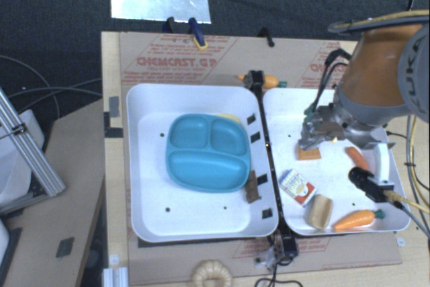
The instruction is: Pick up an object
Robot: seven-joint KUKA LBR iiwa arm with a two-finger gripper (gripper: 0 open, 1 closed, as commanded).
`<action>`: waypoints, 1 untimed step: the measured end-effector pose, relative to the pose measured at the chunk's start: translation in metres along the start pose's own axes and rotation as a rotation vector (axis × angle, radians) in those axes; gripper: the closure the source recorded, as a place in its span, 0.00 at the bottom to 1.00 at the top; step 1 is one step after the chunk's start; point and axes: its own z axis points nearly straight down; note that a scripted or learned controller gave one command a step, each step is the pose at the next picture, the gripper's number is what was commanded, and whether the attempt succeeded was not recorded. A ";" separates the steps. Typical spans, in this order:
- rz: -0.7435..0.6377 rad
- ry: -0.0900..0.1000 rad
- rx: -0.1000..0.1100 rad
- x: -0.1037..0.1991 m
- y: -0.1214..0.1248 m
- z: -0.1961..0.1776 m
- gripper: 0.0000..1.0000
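Flat tan cracker square [309, 154] lying in right bin [289, 104], touching end effector [310, 142] tips.

End effector [311, 138] touches a tan cracker [309, 154] (right bin [285, 104]), blue tray [207, 152] left

Two white bins sit on the desk: the left bin [144, 144] carries a sky-blue divided plate [205, 151], and the right bin [289, 111] a tan square cracker [309, 154], a small carton [296, 186] printed in white, blue and red, a beige bread roll [320, 211], and an orange carrot [355, 219] with a green stem end. The brown cardboard sheet [181, 60] beneath bears red lettering. The arm [383, 74] shows an orange band over grey.
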 end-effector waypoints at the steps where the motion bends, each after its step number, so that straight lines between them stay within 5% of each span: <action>1: 0.000 0.000 -0.003 -0.002 -0.001 0.009 1.00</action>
